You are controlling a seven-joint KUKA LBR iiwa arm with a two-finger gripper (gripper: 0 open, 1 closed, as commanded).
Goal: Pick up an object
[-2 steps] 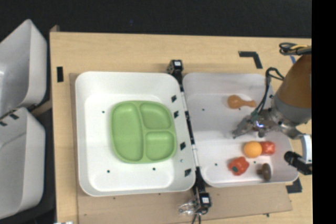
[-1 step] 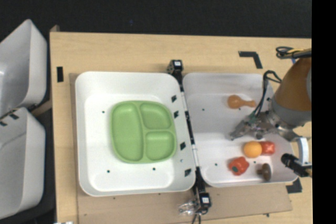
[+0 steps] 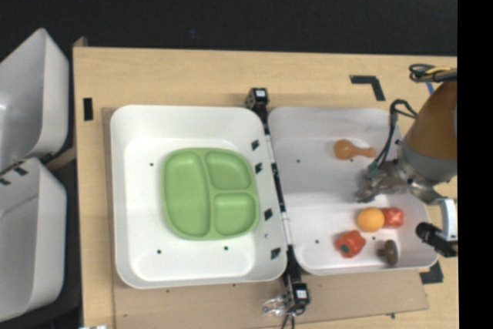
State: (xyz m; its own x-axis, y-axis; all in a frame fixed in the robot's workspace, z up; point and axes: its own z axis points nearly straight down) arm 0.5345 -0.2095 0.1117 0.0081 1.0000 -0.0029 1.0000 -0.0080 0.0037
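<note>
The right bin holds several small objects. An orange ball lies beside a red block. A red pepper-like toy and a small brown object lie near the front wall. A tan spoon-shaped piece rests toward the back. My gripper hangs low over the bin's right side, just above the orange ball and apart from it. Nothing shows between its tips.
The left bin holds a green divided plate. A black clip sits at the back of the wall between the bins. Cables lie at the bench's far right. White chair-like shapes stand left of the bench.
</note>
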